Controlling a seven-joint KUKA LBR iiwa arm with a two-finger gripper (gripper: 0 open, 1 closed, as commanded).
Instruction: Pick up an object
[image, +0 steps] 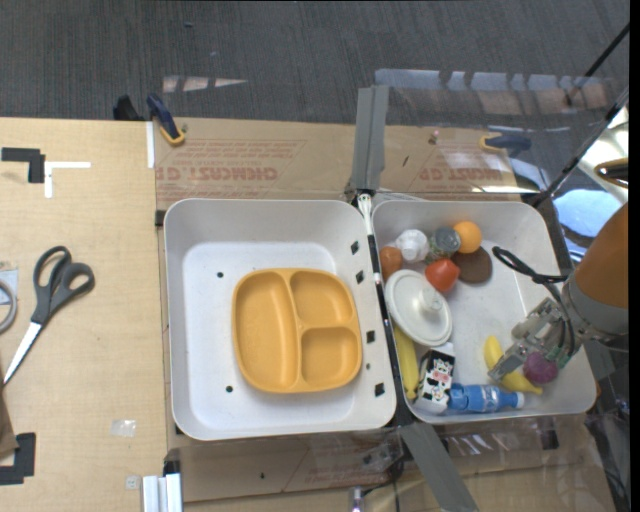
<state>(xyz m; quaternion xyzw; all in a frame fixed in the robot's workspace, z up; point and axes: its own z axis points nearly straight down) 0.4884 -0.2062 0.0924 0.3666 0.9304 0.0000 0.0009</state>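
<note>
In the camera view the tool (532, 345) hangs low in the right bin (520, 212), at about four o'clock from the bin's middle, with the arm (610, 275) coming in from three o'clock. Whether its fingers are spread or pressed together I cannot tell, since the metal parts blur into the things beneath them. The nearest thing, and so the likely target, is a purple ball (541, 368) lying just beside the tool at its five o'clock, apparently touching or nearly so; nothing shows it pinched. It looks small, round, dull purple, with no long axis, so grip angle should matter little. Close around it lie a yellow piece (493, 352) at the tool's nine o'clock and another yellow bit (519, 381) under the ball, which could crowd a grasp. A blue bottle (482, 400) lies along the bin's six o'clock wall, its long axis running nine to three. Farther off, toward eleven o'clock, sit a white lid (421, 308), a tomato (442, 274) and an orange (466, 237). The left bin (190, 300) holds a yellow tray (297, 329).
</note>
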